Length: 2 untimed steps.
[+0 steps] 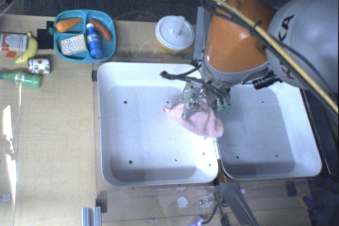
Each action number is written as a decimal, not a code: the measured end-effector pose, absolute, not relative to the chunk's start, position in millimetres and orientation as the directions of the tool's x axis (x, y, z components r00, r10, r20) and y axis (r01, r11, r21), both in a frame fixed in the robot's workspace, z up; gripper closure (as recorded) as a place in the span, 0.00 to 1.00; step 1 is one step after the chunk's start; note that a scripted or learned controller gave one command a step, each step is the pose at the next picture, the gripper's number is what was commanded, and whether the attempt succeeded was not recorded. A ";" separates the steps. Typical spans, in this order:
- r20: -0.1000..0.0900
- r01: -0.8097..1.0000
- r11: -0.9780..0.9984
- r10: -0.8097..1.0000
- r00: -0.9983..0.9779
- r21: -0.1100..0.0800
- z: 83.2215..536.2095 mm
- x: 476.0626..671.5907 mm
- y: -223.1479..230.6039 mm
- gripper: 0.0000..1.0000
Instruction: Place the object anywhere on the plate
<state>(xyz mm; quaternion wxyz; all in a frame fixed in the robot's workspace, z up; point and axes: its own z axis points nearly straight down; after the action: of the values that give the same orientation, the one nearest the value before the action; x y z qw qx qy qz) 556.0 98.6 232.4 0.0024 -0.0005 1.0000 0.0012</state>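
At frame centre: gripper (204, 101) directly above pink cloth (198, 120) in left bin (132, 166), near right wall; finger state cannot be determined. Judgement: placement pending; blue divided plate (108, 42) upper left, well apart.

Light: overhead, even, washing out the white bins (132, 166)
Glare: streaking the surface (47, 140) at left
Shadows: soft, pooling along bin walls
Focus: blurring slightly throughout

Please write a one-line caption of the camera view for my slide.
KUKA arm's hand over a pink cloth at the left white bin's right edge.
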 end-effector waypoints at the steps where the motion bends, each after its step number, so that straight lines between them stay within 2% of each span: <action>1: -0.004 -0.001 1.000 -0.001 -1.000 0.003 239.2 528.4 139.2 1.00; 2: -0.004 0.000 1.000 0.000 -1.000 0.003 230.9 504.0 183.3 1.00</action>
<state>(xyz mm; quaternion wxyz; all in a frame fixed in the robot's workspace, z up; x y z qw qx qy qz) 504.0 183.3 230.9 0.0022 0.0002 1.0000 0.0015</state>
